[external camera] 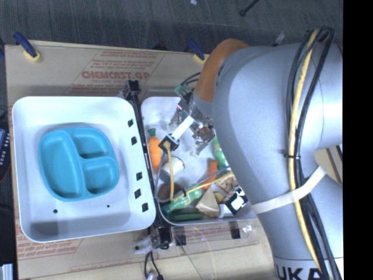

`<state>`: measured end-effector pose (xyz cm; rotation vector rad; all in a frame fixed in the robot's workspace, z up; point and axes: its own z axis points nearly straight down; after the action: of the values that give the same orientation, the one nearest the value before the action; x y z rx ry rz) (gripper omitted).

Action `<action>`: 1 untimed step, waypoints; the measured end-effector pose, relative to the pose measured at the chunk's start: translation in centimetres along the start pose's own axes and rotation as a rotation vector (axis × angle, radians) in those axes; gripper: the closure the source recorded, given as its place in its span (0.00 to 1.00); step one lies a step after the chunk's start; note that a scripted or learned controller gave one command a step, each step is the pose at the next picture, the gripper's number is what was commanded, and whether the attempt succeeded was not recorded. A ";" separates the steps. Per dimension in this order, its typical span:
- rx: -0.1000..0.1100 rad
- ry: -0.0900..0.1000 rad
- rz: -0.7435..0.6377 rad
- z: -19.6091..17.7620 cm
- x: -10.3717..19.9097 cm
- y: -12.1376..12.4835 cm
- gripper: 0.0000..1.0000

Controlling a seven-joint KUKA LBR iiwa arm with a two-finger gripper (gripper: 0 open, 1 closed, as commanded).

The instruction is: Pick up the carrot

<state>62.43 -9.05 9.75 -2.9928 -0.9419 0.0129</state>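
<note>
The carrot (154,151) is an orange piece lying against the left wall of the right bin (155,107), next to the divider between the bins. My gripper (200,137) hangs over the middle of that bin, a short way to the right of the carrot and a little higher in the view. Nothing orange shows at its tip. The arm's grey body covers the bin's right side.
The left bin (23,214) holds a blue divided tray (78,161). Clutter fills the right bin's front: a white round item (175,167), a small orange piece (213,166), green items (182,206), a beige wedge (208,204) and a black-and-white object (236,202).
</note>
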 end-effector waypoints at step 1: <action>0.004 -0.005 0.096 0.7 -2.6 -1.5 0.00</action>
<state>59.49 -9.29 9.04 -3.0322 -0.7970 0.0225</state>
